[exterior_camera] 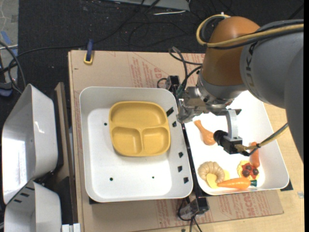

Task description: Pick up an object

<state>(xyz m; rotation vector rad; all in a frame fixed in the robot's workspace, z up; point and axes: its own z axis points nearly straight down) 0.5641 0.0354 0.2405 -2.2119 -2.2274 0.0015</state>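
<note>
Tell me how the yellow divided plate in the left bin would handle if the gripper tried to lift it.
The yellow divided plate looks like rigid moulded plastic, so it would probably stay stiff and feel light for its size. It lies flat in the left bin with a low rounded rim, so a two-finger grasp likely has only the edge to pinch. Its smooth sheen suggests it may slip or tilt.
</note>
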